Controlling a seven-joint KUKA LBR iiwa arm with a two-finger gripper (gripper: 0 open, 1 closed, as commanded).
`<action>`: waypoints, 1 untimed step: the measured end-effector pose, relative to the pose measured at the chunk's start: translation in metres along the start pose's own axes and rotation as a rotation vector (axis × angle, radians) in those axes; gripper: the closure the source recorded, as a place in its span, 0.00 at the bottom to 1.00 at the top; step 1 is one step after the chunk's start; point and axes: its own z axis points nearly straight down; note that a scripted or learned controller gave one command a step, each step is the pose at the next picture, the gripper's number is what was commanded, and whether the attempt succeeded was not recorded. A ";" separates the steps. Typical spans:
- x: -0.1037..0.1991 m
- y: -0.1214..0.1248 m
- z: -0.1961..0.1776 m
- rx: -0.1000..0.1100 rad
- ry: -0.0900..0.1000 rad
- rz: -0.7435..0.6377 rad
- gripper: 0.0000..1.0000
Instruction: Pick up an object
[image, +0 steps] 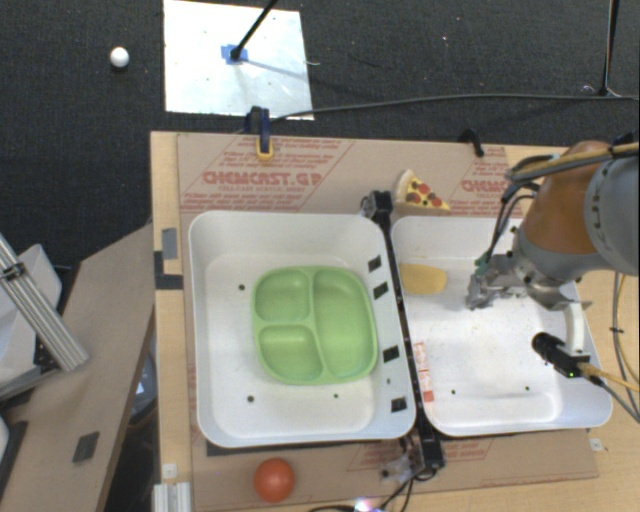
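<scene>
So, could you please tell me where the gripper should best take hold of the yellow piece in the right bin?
Probably from straight above, closing across the narrow width of the yellow piece: it lies flat on the right bin floor, near the left wall.

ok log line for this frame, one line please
pincer low in right white bin | pale yellow flat piece beside it, apart | green divided plate in left white bin

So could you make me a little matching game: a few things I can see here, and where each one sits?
Things:
1. green divided plate
2. pizza slice toy
3. orange ball
4. pale yellow piece

Places:
A. on the board in front of the bins
B. in the right bin
C. in the left bin
D. on the board behind the bins

Pairs: 1-C, 2-D, 3-A, 4-B
</scene>
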 end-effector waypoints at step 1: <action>-0.005 -0.003 -0.045 -0.001 0.000 0.002 1.00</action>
